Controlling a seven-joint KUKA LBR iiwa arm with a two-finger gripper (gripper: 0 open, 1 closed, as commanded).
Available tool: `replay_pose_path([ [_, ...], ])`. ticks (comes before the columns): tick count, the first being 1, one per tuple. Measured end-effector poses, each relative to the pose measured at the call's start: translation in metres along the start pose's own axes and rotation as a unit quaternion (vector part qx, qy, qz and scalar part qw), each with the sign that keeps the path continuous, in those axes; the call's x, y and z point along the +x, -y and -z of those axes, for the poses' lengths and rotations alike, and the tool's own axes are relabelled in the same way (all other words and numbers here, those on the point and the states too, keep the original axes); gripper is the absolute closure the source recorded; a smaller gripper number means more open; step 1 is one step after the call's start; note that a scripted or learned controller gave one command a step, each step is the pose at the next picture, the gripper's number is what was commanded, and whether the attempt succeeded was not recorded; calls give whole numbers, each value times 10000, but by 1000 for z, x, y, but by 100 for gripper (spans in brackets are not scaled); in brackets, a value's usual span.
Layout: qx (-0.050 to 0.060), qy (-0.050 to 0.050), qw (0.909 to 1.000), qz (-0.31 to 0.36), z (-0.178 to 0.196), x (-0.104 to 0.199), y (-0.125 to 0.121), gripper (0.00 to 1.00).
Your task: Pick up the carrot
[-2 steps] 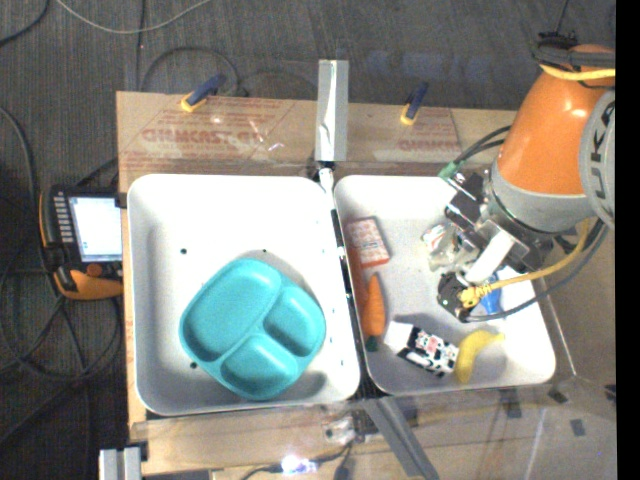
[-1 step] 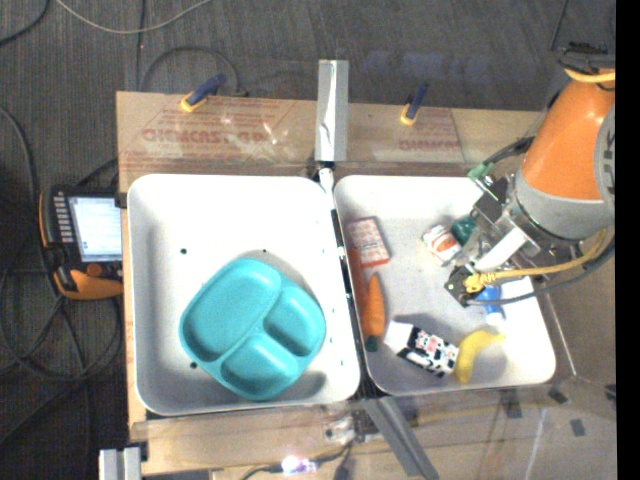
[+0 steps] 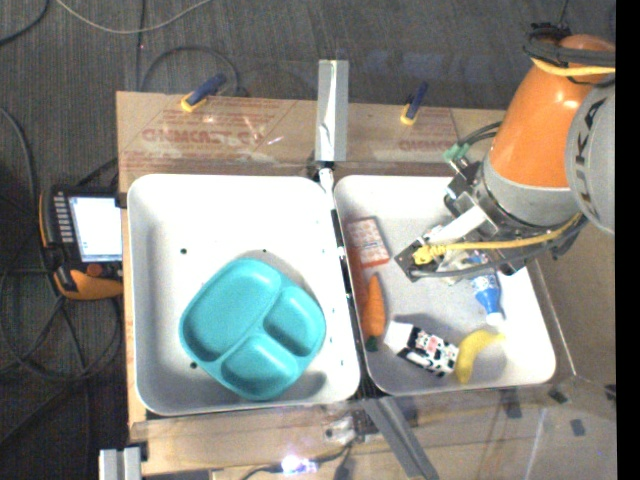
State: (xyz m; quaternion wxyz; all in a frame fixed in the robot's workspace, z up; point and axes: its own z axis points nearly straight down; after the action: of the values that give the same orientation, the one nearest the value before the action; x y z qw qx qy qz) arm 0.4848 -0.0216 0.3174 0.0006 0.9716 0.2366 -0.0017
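The carrot (image 3: 373,306) lies in the right bin (image 3: 530,368), tight against its left wall, below a small red packet (image 3: 366,242). The tool (image 3: 420,261) hangs over the bin's middle, near the carrot but not touching it. Its tip is dark and blurry, so I cannot tell how wide it is. The arm's top is cut off.

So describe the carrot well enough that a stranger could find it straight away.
Look in the right bin of the two white ones. The carrot lies along its left wall, lengthwise, just below a small red and white packet. It is the one plain orange, tapered thing there; the banana nearby is yellow and curved.
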Motion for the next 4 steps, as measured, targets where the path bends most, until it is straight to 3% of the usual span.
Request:
replay_pose_path([
  [1, 2, 17, 9983, -579, -43, -26, -46, 100],
  [2, 1, 1, 9944, -1057, -12, -16, -31, 100],
  [3, 11, 10, 9915, -1302, -3, 19, 19, 100],
  [4, -5, 9, 9949, -1006, -22, -11, -22, 100],
])
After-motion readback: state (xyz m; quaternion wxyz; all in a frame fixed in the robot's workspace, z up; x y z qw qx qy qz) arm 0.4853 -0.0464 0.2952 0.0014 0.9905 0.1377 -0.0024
